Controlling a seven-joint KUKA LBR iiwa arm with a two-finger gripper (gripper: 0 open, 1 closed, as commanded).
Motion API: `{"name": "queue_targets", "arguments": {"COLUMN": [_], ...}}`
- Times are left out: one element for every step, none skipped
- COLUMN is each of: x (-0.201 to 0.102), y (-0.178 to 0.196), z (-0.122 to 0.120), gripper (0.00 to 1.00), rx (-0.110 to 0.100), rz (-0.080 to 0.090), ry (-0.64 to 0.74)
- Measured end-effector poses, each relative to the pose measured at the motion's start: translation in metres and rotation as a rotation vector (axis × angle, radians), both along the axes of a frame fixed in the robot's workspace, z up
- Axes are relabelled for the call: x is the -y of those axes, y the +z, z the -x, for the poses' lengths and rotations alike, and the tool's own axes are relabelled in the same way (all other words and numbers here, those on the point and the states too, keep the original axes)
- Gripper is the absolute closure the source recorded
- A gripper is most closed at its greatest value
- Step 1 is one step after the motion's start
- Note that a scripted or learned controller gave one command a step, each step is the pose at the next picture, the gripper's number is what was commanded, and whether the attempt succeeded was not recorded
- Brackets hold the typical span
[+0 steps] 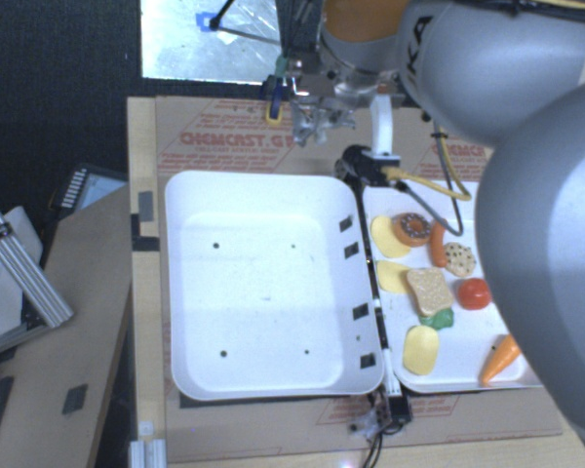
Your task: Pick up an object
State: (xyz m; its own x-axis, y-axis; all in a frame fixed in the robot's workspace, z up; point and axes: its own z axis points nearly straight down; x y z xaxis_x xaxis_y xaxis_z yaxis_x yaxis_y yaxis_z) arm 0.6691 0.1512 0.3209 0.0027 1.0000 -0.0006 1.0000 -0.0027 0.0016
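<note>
The right bin (458,373) holds several toy foods: a donut (411,228), a cookie (459,258), a bread slice (429,289), a red tomato (474,293), a yellow fruit (420,349) and an orange carrot (500,357). My gripper (317,123) hangs beyond the bins' far edge, over the cardboard and well away from the food. Nothing is visibly held. The big grey arm covers the right bin's right side.
The left white bin (263,291) lies beside the right one, with black clips (359,310) along the shared rim. A black cable (439,208) loops over the right bin's far end. An aluminium rail (24,271) lies at the left.
</note>
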Motion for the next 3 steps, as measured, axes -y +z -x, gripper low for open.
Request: {"name": "queue_targets", "arguments": {"x": [0.144,0.078,-0.005], "y": [-0.013,-0.082,-0.121], "z": [0.001,0.001,0.001], "gripper": [1.00,1.00,1.00], "rx": [-0.001,-0.004,-0.001], "rz": [0.004,-0.002,-0.003], "ry": [-0.009,0.010,0.012]}}
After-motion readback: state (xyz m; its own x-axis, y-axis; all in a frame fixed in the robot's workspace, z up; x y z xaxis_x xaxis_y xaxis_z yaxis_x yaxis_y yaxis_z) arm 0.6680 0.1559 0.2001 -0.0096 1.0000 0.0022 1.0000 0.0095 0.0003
